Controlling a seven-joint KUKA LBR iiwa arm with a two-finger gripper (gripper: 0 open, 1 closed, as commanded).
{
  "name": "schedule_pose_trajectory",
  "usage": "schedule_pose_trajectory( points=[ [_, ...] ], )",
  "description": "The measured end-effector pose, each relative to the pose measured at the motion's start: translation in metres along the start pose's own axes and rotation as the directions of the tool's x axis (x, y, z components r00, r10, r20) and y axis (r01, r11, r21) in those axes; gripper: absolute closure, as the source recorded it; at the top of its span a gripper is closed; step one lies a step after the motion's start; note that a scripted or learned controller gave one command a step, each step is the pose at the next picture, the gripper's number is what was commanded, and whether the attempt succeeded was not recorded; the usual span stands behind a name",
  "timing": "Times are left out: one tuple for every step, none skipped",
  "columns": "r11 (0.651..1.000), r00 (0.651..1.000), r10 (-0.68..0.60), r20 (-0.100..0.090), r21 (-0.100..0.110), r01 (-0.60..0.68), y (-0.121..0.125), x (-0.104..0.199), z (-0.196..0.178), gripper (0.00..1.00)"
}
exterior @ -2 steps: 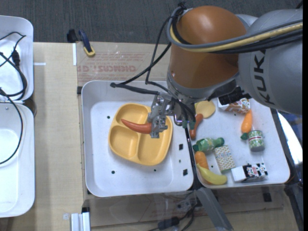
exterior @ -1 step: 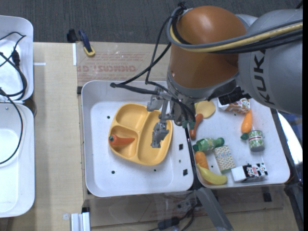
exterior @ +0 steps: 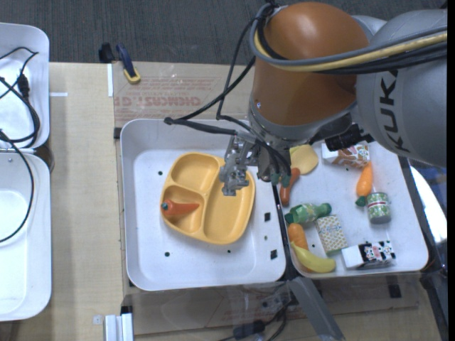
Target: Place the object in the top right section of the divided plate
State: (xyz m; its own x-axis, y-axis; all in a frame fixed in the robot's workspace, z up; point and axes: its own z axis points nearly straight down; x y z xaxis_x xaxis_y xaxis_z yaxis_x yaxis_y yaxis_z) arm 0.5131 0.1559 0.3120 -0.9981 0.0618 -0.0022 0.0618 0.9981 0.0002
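Yellow plastic marks the divided plate [exterior: 226, 222], which sits in the middle of the left bin [exterior: 142, 254] on the bench. In its small section at 9 o'clock lies a toy carrot [exterior: 182, 207], orange with a dark green nub at its blunt end. Its long axis runs almost level across the frame: the blunt end points to 9 o'clock, and the tapered tip points to 3 o'clock, toward the ridge that splits the plate. The carrot touches the floor of that section and sits well apart from the gripper.

Above the plate's edge at 1 o'clock hangs the gripper [exterior: 233, 178], grey metal fingers reaching down from the arm's big orange band [exterior: 306, 55]. Whether those fingers are spread or closed cannot be told from this angle, and nothing shows between them.

At 3 o'clock the right bin [exterior: 416, 251] holds a jumble of toy food: a second carrot [exterior: 365, 180], a banana [exterior: 313, 260], a green bottle [exterior: 310, 212], a small can [exterior: 379, 208], a patterned pouch [exterior: 330, 234] and a black-and-white carton [exterior: 368, 254]. A red pepper [exterior: 287, 188] lies on the seam between the bins, just beside the gripper.
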Motion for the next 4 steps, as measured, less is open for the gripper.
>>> schedule_pose_trajectory(
  points=[
    [0.988,0.988,-0.153,0.001,0.0,0.153,-0.044,0.031,-0.128,1.0],
    [0.83,0.83,-0.558,0.002,0.0,0.558,-0.081,0.021,-0.13,1.0],
    [0.808,0.808,-0.589,0.0,-0.001,0.589,-0.067,0.013,-0.064,1.0],
    [0.808,0.808,-0.589,0.001,-0.001,0.589,-0.067,0.013,-0.064,0.0]
  ],
)
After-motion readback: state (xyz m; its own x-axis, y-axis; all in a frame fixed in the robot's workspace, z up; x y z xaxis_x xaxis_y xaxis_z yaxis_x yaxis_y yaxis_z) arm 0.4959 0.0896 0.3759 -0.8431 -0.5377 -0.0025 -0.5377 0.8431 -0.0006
